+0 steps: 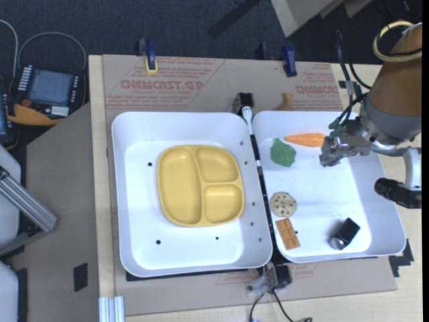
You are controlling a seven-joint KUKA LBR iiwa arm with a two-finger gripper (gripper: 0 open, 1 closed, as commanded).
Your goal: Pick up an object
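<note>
The right bin [375, 193] holds several small objects. An orange carrot [304, 139] lies near its far edge, with a green leafy piece [283, 153] just left of it. A round speckled cookie [283, 204] and an orange cracker [287, 233] lie near the bin's left wall. A small black and silver object [345, 233] sits near the front. My gripper [330, 154] hangs just right of the carrot's tip, above the bin floor. Nothing shows between its fingers.
The left bin [134, 180] holds a yellow divided tray [200, 184]. Black clips join the bins along their shared wall [255, 159]. The arm's grey and orange body [395, 99] covers the right bin's far right corner. A pendant lies off the bench at left [48, 89].
</note>
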